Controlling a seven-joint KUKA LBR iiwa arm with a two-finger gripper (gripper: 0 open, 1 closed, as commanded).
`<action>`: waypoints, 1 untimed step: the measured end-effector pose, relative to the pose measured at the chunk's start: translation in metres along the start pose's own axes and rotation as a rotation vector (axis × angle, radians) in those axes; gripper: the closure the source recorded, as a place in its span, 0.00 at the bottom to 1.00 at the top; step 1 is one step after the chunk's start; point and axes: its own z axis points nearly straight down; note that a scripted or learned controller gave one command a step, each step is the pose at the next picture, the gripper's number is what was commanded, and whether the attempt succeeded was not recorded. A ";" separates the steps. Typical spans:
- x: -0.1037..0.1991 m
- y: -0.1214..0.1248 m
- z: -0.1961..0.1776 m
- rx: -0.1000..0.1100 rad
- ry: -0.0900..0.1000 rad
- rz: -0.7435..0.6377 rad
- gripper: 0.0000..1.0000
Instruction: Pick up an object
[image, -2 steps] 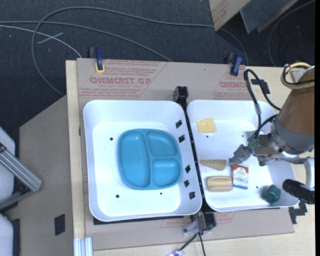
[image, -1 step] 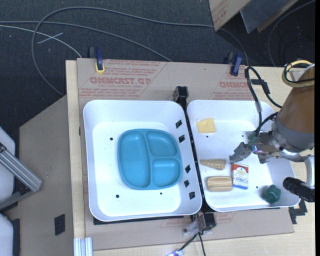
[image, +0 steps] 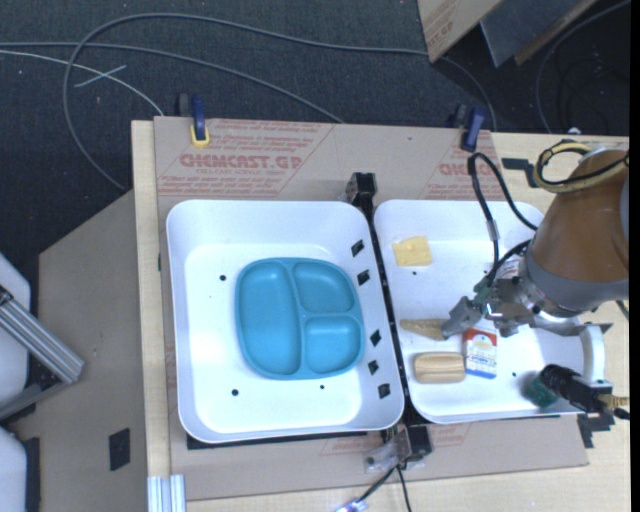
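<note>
Gripper (image: 468, 318) low in right bin (image: 440, 225), at upper-left corner of red-white-blue carton (image: 481, 353); jaw state cannot be told. Tan roll (image: 438, 367) just left of carton; yellow block (image: 412, 251) well behind carton.

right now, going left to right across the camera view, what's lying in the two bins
blue divided plate → tan cylinder → red, white and blue box. The yellow square and the tan cone overlap the cylinder's span, so they are left out.
</note>
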 end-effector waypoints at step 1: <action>-0.004 0.008 0.056 0.000 0.000 0.000 0.00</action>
